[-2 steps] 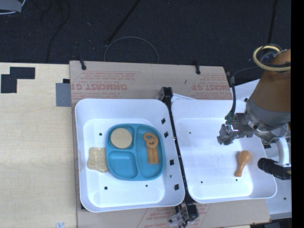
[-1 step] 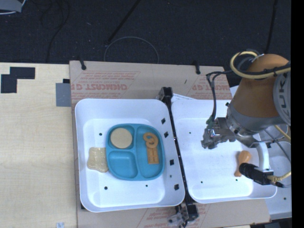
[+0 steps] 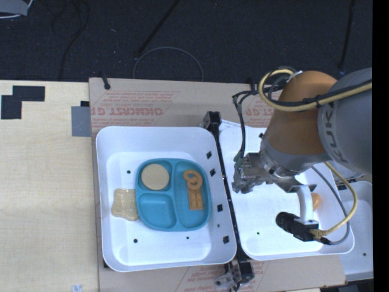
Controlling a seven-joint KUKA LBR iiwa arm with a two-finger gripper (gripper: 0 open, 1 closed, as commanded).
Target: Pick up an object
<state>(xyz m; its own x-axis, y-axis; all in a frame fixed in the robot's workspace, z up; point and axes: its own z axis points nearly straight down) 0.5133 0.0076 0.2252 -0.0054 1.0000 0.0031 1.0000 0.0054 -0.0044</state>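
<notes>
A pale wooden bench is carrying a sheet of printed cardboard, and two shallow white bins are sitting on it side by side. In the left bin a blue divided tray is lying flat near the middle. A round tan disc is resting in its upper left compartment, and a brown pretzel-like piece is lying in the right one, with a second brown bit just below it. A yellowish pad is lying on the bin floor, touching the tray's left edge.

Over the right bin the grey arm is reaching in, its orange band bulging above the wrist. The gripper is hanging over the bin's left side, close to the wall it shares with the other bin. From here I cannot tell whether it is apart or together, and nothing is showing in its grasp. A small orange piece is peeking out from beside the arm further right in that bin, well apart from the gripper.

Beyond the bench, dark flooring is stretching away with thin black cables trailing over it
</notes>
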